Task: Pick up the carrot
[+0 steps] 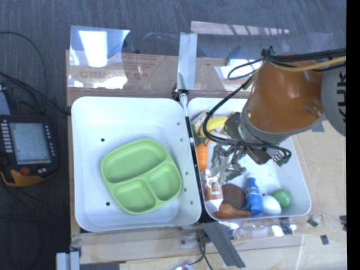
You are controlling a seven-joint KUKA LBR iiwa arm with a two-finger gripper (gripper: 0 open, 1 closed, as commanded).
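Carrot (201, 155) lies lengthwise along right bin's (298, 207) left wall, just left of gripper (225, 163); fingers seemingly spread, pinching nothing.

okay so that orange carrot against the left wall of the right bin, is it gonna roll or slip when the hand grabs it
The slim orange toy carrot looks rounded and tapered, so it may roll or pivot if nudged. Its surface appears smooth like plastic, so it could slip from a loose pinch. It lies along the white bin wall, which probably crowds one side of the hand.
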